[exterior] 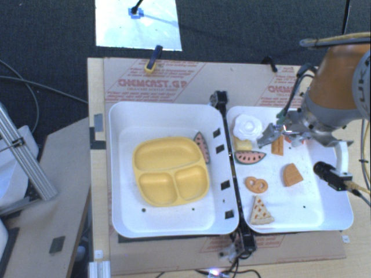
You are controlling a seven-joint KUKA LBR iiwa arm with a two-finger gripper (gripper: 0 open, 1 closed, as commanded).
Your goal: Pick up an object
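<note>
Camera view, looking down at a slant on a desk carrying two shallow white bins side by side. Left bin: a yellow divided plate, with a watermelon slice lying near the bin's right wall. Right bin: a white cup-like piece, a second watermelon slice, a pretzel, a pizza slice, an orange wedge and a small orange stick. Grey arm with orange band reaches in from the right; its end effector sits low over the upper part of the right bin, just beside the white piece and touching or nearly touching the orange stick. Whether the end effector is apart or together cannot be told, and nothing is visibly clamped in it. Judgement: the approach-and-grasp step is in hand, the likeliest target being the orange stick. To do it well, centre on one item alone, keep clear of the white piece and the nearby watermelon slice, descend fully, close, then lift straight up
</note>
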